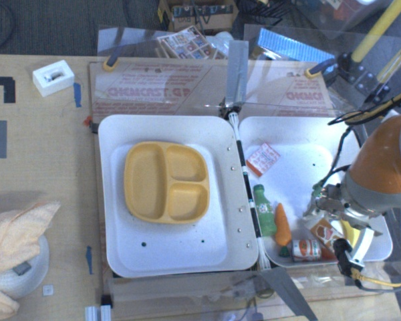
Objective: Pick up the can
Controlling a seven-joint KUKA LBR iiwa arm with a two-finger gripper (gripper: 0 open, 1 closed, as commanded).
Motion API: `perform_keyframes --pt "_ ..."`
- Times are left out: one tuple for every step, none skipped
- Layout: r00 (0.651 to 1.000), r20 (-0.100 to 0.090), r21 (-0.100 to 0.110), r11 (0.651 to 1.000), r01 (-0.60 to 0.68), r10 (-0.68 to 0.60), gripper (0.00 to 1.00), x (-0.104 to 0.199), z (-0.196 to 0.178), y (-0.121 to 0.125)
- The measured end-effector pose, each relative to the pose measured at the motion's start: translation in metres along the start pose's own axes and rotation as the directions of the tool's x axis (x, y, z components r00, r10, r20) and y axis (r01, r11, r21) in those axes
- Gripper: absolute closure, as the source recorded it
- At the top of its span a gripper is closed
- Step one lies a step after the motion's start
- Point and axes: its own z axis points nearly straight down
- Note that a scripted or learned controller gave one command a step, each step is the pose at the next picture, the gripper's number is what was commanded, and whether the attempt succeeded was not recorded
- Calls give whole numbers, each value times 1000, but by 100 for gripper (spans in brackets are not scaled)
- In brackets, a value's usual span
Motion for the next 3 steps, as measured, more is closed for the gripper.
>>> perform_keyframes --pt "997 3 13 997 -77 77 100 62 -207 -16" --pt "921 -6 14 921 390 -390 100 45 -112 -14" --pt "864 -2 3 864 503 -503 100 -6 8 1"
